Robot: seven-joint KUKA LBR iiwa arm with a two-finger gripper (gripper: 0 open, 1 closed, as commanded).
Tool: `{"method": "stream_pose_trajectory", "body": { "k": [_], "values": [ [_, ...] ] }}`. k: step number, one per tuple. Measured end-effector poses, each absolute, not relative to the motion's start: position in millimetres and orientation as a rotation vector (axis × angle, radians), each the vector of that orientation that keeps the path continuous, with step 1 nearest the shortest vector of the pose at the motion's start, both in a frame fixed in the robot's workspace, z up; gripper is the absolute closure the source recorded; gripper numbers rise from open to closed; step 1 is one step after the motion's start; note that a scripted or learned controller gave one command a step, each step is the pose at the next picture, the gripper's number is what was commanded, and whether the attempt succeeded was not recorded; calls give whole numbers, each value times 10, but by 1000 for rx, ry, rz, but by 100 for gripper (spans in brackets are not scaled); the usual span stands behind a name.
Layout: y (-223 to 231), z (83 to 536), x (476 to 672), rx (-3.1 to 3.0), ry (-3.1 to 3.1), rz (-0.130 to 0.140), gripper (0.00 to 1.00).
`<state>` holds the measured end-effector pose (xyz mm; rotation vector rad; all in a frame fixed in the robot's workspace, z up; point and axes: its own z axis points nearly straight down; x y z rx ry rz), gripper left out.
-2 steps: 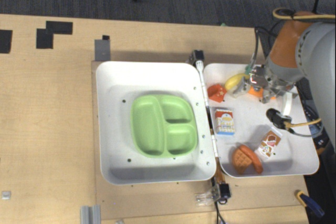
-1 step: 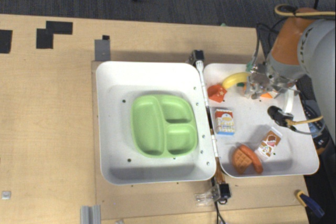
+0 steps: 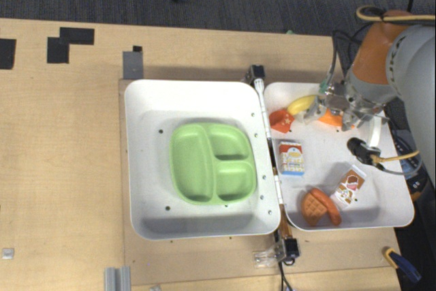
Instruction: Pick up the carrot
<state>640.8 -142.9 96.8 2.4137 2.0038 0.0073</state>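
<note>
Camera view is looking down at a slant on a pale wooden worktop (image 3: 61, 167) carrying two shallow white bins side by side. Sitting in the left white bin (image 3: 146, 215) is a light green plastic tray with three compartments (image 3: 212, 162), leaving a broad ring of bare floor around it. The right white bin (image 3: 402, 211) is holding everything else, and its far half is looking crowded while a strip of bare floor is lying open across its middle.

A small red-orange lump (image 3: 281, 120) is lying near the far left corner of that bin, and a yellow banana-shaped toy (image 3: 300, 104) is resting just beside it toward the far wall. A small white carton with a red top and blue print (image 3: 291, 159) is lying near the divider between the bins. A brown waffle-like toy with an orange sausage shape against it (image 3: 318, 207) is sitting near the front wall, and a white packet with a brown and red picture (image 3: 349, 187) is lying just beside it.

The grey arm with its orange band (image 3: 371, 54) is reaching in from the right, and the jaws (image 3: 340, 114) are hanging low over the far part of the right bin. An orange carrot (image 3: 330, 119) is lying directly under them, showing at their left side, with the banana toy close by. Whether the jaws are released or clenched, I cannot tell.
</note>
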Motion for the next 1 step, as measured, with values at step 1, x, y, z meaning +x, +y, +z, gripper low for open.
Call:
{"method": "stream_pose_trajectory", "body": {
  "k": [1],
  "values": [
    [-1603,847,6462,2213,2249,-3,0]
  ]
}}
